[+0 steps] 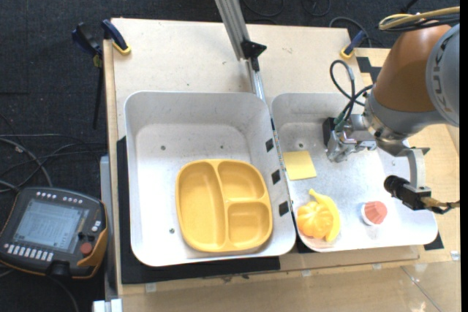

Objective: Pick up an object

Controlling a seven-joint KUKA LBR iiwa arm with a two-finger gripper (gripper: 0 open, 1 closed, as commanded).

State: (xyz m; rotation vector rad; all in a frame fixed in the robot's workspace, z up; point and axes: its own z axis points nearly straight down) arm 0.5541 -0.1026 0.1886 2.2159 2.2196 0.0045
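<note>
Reaching in from the right, the grey arm (420, 80) with its orange band hangs over the right bin (409, 234), and its gripper (338, 150) sits low above the bin floor in the upper middle part of that bin. Nothing is seen between its tips, and I cannot tell from this slanted view whether the claw is spread or closed, because dark cables and the wrist body cover it.

Three things lie in the right bin. A pale yellow square pad (300, 165) lies flat near the bin's left wall, just below and to the left of the gripper, apart from it. A yellow peeled-banana toy (319, 219) rests at the lower left corner, close to the front rim. A small red and white cup-like piece (374, 213) lies further right along the front rim, near a black bracket (407, 191) that hangs from the arm. Between the pad, the banana toy and the red piece the white floor is bare, so there is open room in the middle and right of this bin.

The left bin (142, 120) holds a yellow divided plate (223, 204) in its lower right part, almost touching the wall shared with the right bin. Its upper and left floor is bare. A metal pole (230, 0) crosses the bench top diagonally above the bins.
</note>
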